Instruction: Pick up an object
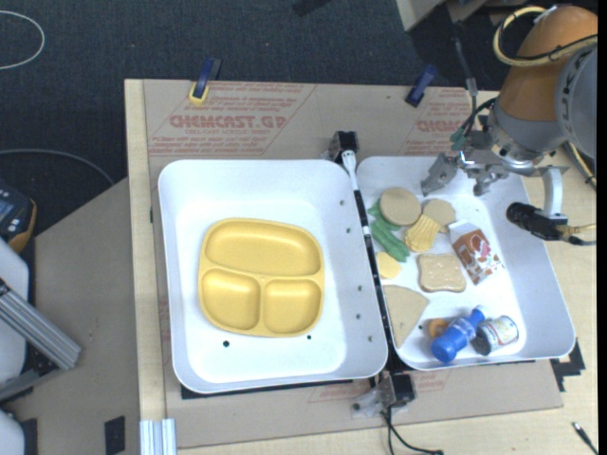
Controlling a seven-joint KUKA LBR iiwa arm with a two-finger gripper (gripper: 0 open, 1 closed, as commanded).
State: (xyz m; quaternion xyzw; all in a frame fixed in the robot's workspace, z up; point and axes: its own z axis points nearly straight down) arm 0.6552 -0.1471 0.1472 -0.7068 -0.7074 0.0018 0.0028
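The tabletop (142, 254) carries two white bins side by side. The left bin (180, 197), in the middle of the frame, holds a yellow divided tray (261, 275) and nothing else that can be seen. The right bin (545, 292), at centre right, holds all the small things, so the pick has to come from there.

The arm (545, 64) comes in at the upper right, its orange band above the wrist, and the claw (462, 172) hangs over the upper part of the right bin. By my reading this is the approach step: the claw stands above the pile and nothing has been taken. Its fingers look spread apart, one reaching toward the left and one toward the right, with only white bin floor showing between them. It holds nothing, and whether the tips touch the floor cannot be told from this slant.

Just below and left of the claw lies a round tan cracker (399, 206), with a green piece (387, 235) and a ridged yellow chip (423, 233) under it. Right of those sits a red and white packet (474, 252), and below it a slice of toast (441, 273). A tan wedge (404, 311) lies by the left wall. At the lower edge are a blue bottle (458, 337) and a small can (501, 331), touching.

The next move likely calls for shifting down-frame over one piece, then lowering and closing. The cracker is nearest, but flat things may slip; the bottle looks the easier hold.
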